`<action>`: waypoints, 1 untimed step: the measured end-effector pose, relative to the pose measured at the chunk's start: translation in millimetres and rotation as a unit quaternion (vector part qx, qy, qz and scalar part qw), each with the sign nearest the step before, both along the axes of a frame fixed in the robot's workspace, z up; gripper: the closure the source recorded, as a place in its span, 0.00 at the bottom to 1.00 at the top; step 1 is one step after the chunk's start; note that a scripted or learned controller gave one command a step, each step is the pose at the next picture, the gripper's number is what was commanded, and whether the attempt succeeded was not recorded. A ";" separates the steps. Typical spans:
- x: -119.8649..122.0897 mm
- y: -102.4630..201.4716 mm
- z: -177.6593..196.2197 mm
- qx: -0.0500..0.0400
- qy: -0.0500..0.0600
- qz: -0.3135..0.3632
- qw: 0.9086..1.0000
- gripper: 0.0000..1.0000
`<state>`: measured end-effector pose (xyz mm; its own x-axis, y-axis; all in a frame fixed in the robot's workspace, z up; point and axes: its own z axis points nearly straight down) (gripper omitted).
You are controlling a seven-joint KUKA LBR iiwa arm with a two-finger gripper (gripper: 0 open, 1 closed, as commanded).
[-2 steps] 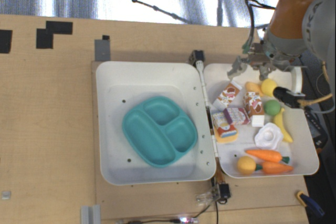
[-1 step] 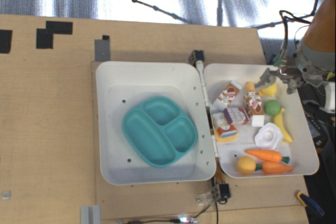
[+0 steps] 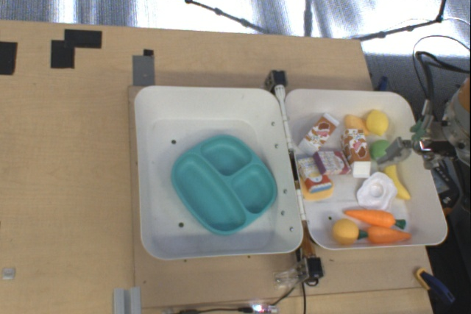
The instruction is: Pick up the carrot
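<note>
Pincer: pincer (image 3: 401,149) reaches in over the right bin's (image 3: 434,228) far-right rim — its opening cannot be told, and nothing is seen held in it.
Carrot: carrot (image 3: 374,218) lies flat near that bin's front edge, well apart from the pincer, ungrasped.
Neighbours: a second carrot-like piece (image 3: 386,235) touches it in front; a fried egg (image 3: 376,189) sits just behind.
Left bin: teal divided plate (image 3: 224,184), likely waiting for food.

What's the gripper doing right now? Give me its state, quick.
Gripper: at the right bin's right side, above the green toy; open or shut cannot be told. It holds nothing visible; the carrot lies in the bin.
</note>
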<state>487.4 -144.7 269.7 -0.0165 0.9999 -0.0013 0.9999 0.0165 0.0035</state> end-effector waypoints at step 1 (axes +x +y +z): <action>0.3 45.2 -35.2 0.000 0.000 0.155 0.988 0.00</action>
<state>487.7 -99.5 234.4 -0.3212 0.9470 -0.0012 0.9470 0.3212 0.0027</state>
